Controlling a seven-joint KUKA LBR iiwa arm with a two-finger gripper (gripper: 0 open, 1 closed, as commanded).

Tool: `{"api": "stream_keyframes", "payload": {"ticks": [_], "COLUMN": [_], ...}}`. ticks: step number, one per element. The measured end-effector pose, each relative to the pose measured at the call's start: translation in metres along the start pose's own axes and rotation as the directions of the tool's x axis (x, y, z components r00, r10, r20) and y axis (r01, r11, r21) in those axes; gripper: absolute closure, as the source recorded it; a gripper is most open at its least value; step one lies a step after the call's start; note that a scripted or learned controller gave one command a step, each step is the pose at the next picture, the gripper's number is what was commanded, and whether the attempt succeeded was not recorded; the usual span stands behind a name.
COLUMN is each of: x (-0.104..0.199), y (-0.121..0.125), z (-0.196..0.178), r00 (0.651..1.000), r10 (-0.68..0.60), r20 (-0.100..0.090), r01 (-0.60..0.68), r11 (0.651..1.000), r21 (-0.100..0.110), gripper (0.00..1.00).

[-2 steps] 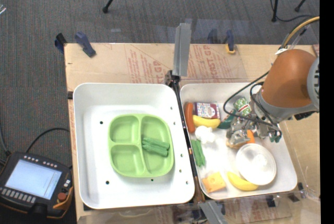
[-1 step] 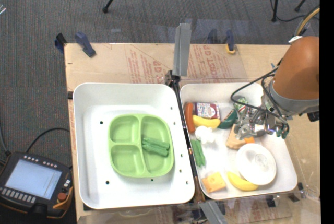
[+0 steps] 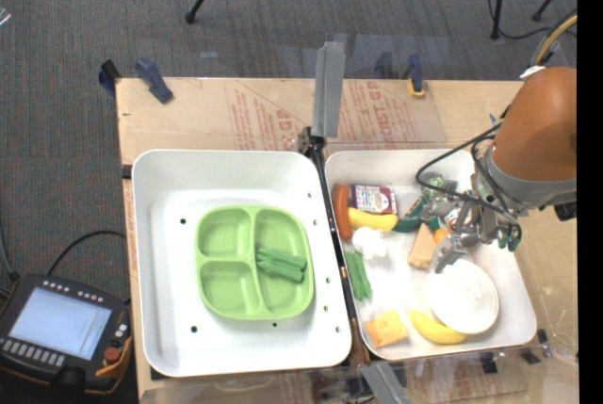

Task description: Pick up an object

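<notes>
My gripper (image 3: 450,244) hangs low over the right bin (image 3: 524,298), under the grey wrist and its orange band. It sits just right of a tan wedge-shaped piece (image 3: 422,249) and above a white round plate (image 3: 463,297). To its left lie a dark green item (image 3: 410,223), a yellow piece (image 3: 373,221), a purple-and-white packet (image 3: 373,198) and an orange piece (image 3: 340,202). I see nothing held in the gripper.
The right bin also holds a white lump (image 3: 369,244), a green pod (image 3: 358,275), a cheese wedge (image 3: 386,329) and a banana (image 3: 435,328). In the left bin (image 3: 160,204) a green divided plate (image 3: 226,284) carries green beans (image 3: 281,263).
</notes>
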State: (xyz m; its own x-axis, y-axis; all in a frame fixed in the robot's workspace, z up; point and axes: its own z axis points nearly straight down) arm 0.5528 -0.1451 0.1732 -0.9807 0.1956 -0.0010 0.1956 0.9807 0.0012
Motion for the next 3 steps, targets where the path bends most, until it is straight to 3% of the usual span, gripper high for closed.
{"api": "stream_keyframes", "payload": {"ticks": [1,2,3], "x": [-0.057,-0.060,-0.068], "y": [0.010,0.011,-0.029], "z": [0.090,0.075,0.027], "r00": [0.985,0.986,0.993], "r10": [0.174,0.170,0.118], "r20": [-0.007,0.004,0.008], "r01": [-0.174,-0.170,-0.118], "r11": [0.985,0.986,0.993], "r21": [0.001,-0.001,0.001], "gripper": [0.00,1.00,1.00]}}
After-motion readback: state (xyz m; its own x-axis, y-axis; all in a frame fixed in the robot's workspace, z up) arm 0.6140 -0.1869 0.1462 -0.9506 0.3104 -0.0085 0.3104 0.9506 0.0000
